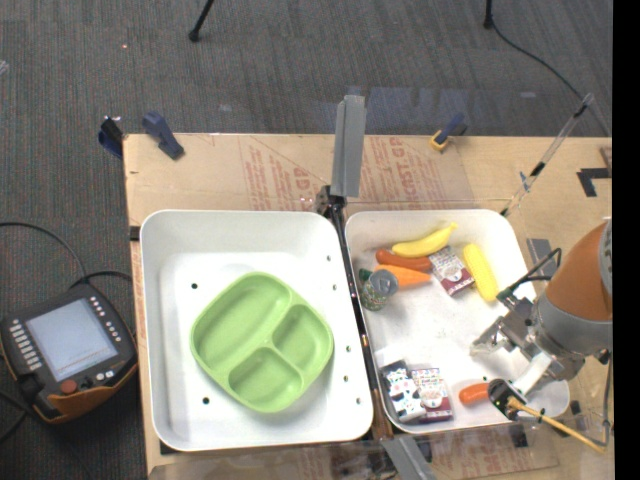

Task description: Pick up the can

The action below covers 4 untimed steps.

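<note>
Grey metal pincer [500, 340] hangs low over the right side of the right shallow white bin [437, 336], nothing seen in it; cannot tell how far open it is. Grey arm with orange band [590, 278] comes in from the right edge.

Near edge of that bin: two small printed cartons [416, 390] side by side, a small orange piece [474, 393] just right of them, near the pincer. Far end: yellow banana [425, 240], orange carrots [404, 267], red-and-white small carton [452, 271], yellow oblong toy [481, 272], all close together.

Left shallow white bin [170, 268] holds a light green divided plate [262, 341]. Both bins sit on a brown board worktop [250, 168] with blue clamps [160, 133] at its far edge. Grey carpet floor [300, 48] beyond; grey-and-orange handheld control pendant [65, 348] on the floor at left.

Small grey-topped can [380, 288] lies on its side by the right bin's left wall, touching the carrots' end, well apart from the pincer, across the bin's bare middle.
</note>
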### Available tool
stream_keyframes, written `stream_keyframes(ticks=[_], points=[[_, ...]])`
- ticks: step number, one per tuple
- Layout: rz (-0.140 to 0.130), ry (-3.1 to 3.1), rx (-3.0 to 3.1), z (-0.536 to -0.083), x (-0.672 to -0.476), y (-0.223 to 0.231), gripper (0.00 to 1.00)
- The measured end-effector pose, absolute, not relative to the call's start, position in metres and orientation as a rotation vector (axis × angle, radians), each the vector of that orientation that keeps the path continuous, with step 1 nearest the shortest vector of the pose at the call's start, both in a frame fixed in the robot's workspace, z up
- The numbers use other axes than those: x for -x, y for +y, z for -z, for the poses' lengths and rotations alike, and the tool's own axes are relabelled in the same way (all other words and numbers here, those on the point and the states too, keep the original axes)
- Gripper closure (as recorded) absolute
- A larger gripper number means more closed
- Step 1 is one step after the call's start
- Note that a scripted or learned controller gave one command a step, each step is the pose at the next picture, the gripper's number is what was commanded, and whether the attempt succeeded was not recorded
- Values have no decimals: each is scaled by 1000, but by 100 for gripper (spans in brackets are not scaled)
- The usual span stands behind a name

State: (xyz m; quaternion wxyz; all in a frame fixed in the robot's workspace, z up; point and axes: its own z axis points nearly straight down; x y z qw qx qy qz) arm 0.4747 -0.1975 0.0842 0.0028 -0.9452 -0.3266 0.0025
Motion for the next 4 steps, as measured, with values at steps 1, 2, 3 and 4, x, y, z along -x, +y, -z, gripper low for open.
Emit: stream_keyframes(ticks=[1,2,3,4], points=[[-17,-1029,2956,-90,-474,-197,100],[-13,-782,3038,-186,-476,-135,100],[-16,-618,3077,-216,-475,-56,100],[-16,-709,3059,-235,-476,18,100]])
